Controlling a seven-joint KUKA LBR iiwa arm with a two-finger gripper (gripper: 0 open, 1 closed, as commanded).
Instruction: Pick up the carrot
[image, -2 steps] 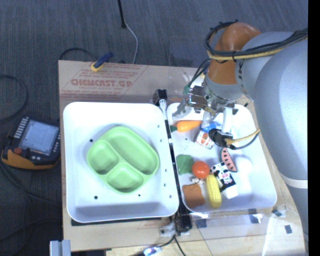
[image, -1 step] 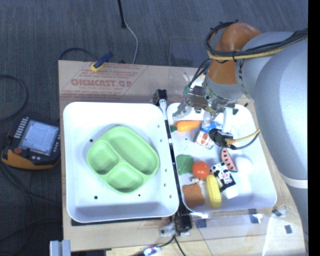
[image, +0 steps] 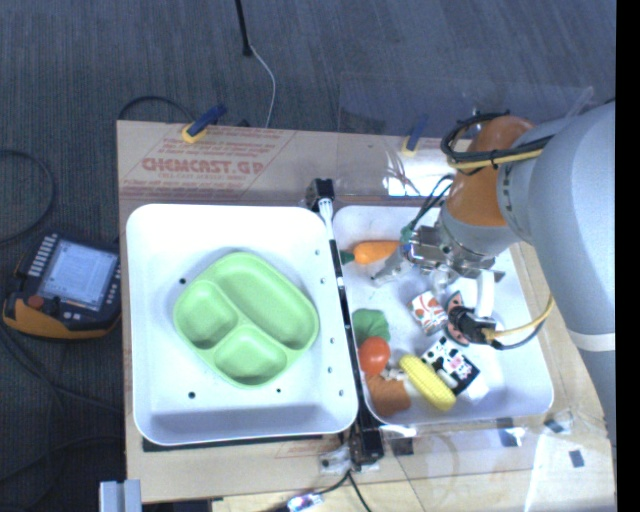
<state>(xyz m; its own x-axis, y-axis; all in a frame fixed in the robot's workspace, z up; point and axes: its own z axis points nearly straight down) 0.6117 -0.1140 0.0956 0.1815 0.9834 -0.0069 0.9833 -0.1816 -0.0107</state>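
- Two bins (image: 150, 300) side by side on surface
- Carrot (image: 377, 252) lying in right bin, top left
- Tool (image: 440, 262) just beside carrot; grip state unclear

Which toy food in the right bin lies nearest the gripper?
The carrot, orange, at the bin's far left corner, just left of the gripper; tomato and corn lie nearer the camera.

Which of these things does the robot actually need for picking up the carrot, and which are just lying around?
Needed:
carrot
hand

Just lying about:
green divided plate
tomato
corn cob
small can
handheld controller
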